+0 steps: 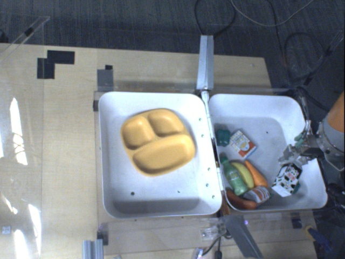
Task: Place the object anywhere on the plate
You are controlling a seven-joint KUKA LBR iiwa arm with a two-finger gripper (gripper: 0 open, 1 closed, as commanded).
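Note:
A yellow plate [157, 141] with three sections lies in the left bin [110, 193]. The right bin [269, 109] holds the loose objects. A black-and-white cow-patterned carton [287, 180] lies near that bin's right wall. My gripper [294, 156] hangs at the right bin's right side, just above and behind the carton, open with nothing between its fingers. A small white and orange box [241, 143] lies near the bin's middle.
A cluster sits at the right bin's front left: a green bottle [232, 177], a banana [243, 174], a carrot [258, 175] and a red item [241, 201]. A green piece [222, 136] lies by the divider. Metal rail [205, 63] stands behind the bins.

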